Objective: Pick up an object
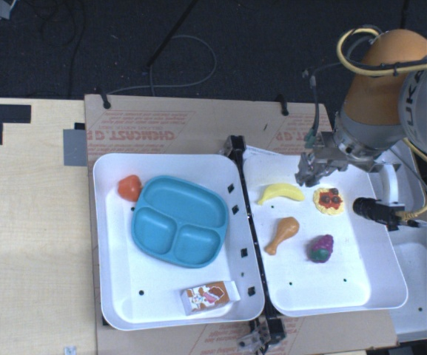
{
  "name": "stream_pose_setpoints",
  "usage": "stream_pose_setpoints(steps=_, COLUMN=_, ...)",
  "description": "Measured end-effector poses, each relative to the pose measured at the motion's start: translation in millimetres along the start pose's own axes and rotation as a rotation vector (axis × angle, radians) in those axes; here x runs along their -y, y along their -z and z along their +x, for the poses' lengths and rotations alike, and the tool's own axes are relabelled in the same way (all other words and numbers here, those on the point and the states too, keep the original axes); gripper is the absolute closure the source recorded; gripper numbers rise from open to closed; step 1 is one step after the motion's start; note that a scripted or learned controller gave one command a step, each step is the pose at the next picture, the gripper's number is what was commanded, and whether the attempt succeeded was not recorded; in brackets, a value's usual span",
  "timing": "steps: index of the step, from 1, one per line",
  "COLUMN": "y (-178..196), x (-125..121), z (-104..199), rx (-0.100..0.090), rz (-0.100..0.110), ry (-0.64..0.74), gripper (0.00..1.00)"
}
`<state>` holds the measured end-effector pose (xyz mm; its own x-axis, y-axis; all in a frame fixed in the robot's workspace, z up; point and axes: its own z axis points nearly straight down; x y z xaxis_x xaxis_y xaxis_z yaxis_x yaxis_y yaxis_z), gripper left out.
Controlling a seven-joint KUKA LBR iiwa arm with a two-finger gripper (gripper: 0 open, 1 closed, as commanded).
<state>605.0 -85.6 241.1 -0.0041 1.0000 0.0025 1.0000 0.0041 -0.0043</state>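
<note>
Above the right bin [391, 287], the gripper [311, 174], its state impossible to tell, hovers beside banana [280, 192] and pizza toy [329, 200].

Bench [28, 235] with 2 white bins [117, 302]

Light: even and bright over the white bins [109, 198], dimmer on the dark floor [198, 35] behind.
Shadows: soft, faint, close under objects.
Glare: mild on bin walls.
Sharpness: slightly soft, grainy.
</note>
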Motion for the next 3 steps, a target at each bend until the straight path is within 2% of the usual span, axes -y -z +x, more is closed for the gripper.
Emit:
stream_pose_setpoints(steps=2, y=-4.2, x=-25.3, z=98.7, rx=0.001, rz=-0.002, ry=0.001, gripper=1.00)
stream_pose_setpoints(steps=3, y=1.8, x=-22.1, z=155.5, rx=0.001, rz=-0.002, ry=0.001, gripper=1.00)
